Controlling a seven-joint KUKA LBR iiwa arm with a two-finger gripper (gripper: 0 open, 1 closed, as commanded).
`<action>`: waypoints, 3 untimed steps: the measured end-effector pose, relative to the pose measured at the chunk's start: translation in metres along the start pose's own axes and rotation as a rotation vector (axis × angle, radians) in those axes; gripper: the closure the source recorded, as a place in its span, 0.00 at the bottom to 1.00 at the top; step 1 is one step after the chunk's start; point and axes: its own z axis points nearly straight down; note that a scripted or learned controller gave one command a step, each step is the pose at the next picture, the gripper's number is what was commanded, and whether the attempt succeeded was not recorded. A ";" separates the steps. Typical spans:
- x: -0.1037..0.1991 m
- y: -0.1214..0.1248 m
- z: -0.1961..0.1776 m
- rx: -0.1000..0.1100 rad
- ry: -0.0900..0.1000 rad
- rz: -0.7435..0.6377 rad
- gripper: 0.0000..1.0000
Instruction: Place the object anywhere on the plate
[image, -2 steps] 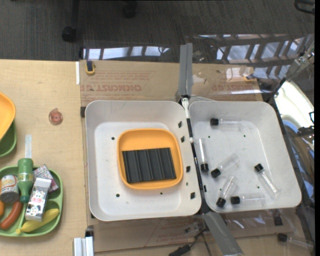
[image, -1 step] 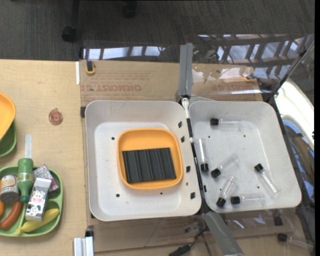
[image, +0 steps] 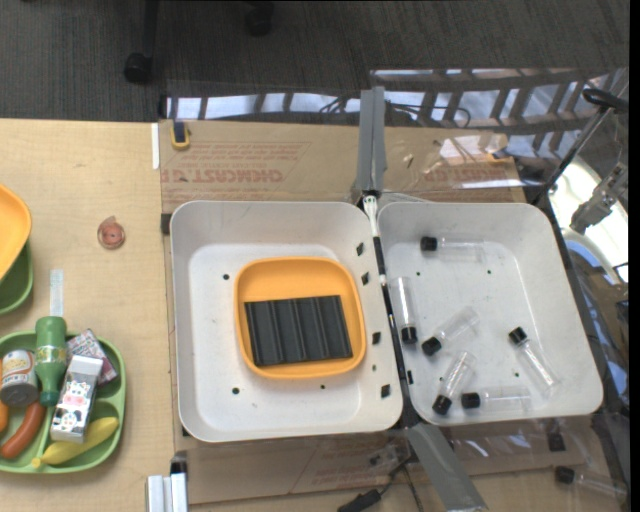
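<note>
Fingers: whether they are spread or pressed together I cannot tell; nothing here shows them pinching anything.
Arm pose: a pale metallic shape (image: 600, 208) at the right edge, just beyond the far right corner of the right bin, may be part of the arm, but it is too blurred to say. If so, it sits back from both bins and reaches over neither.
Plate: orange plate (image: 298, 368) lies near the middle of the left bin (image: 200, 330), with a dark ridged block (image: 300, 331) covering most of its inside.
Objects: six clear tubes with black caps lie scattered in the right bin (image: 560, 300). One tube (image: 455, 246) is near the far wall, one (image: 402, 300) lies along the left wall, and four sit toward the near side (image: 455, 325) (image: 453, 378) (image: 498, 400) (image: 533, 362).
Task's thing: presumably one of these tubes; all lie flat on the right bin's floor, well apart from the plate.
Done: by my judgement nothing yet, since no tube rests on the plate or in the left bin.
Left: pick one tube, carry it across the divider between the bins, and set it on the plate.
Surface beside the bins: a green tray (image: 110, 425) of toy food, apart from the task.
</note>
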 end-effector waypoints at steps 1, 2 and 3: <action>-0.029 0.025 -0.067 -0.002 -0.004 -0.304 1.00; -0.050 0.042 -0.118 -0.002 -0.006 -0.493 1.00; -0.050 0.042 -0.118 -0.002 -0.006 -0.493 0.00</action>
